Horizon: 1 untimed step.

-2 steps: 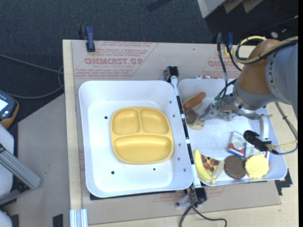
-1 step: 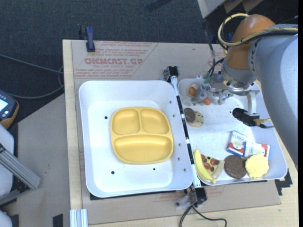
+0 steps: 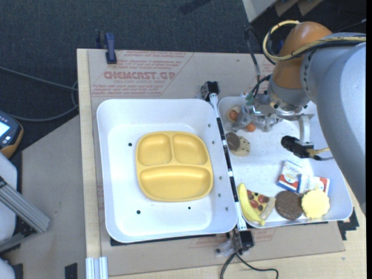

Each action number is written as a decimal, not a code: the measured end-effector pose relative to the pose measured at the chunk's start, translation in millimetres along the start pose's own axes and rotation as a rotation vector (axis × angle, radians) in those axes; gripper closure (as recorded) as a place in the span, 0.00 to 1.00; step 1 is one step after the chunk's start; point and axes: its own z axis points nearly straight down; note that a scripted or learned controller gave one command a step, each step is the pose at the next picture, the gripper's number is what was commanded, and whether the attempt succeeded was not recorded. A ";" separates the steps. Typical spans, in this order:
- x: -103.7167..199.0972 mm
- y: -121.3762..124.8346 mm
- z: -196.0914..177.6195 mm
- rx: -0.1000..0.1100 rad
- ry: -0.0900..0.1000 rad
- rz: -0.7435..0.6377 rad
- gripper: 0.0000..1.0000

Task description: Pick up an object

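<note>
Here the arm reaches into the right bin, and its jaws hang low over that bin's far corner, close to the wall it shares with the left bin. Whether the jaws stand wide or narrow cannot be told from this slant.

The closest thing to pick is a small orange-red ball, just beside the jaws on the side toward the shared wall. A little nearer the camera than the jaws, along the same wall, sits a brown and tan lump.

Well apart from the jaws, along the bin's near side, a banana touches a pizza slice. Next to them lie a brown cookie and a pale yellow disc. Between these and the jaws is a blue, white and red carton.

Across the wall from the jaws, a yellow divided plate rests in the left bin. Both bins stand on the counter.
</note>
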 end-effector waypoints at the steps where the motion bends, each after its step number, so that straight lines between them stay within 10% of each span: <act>1: -0.3 0.2 -0.3 -0.001 0.000 0.000 0.00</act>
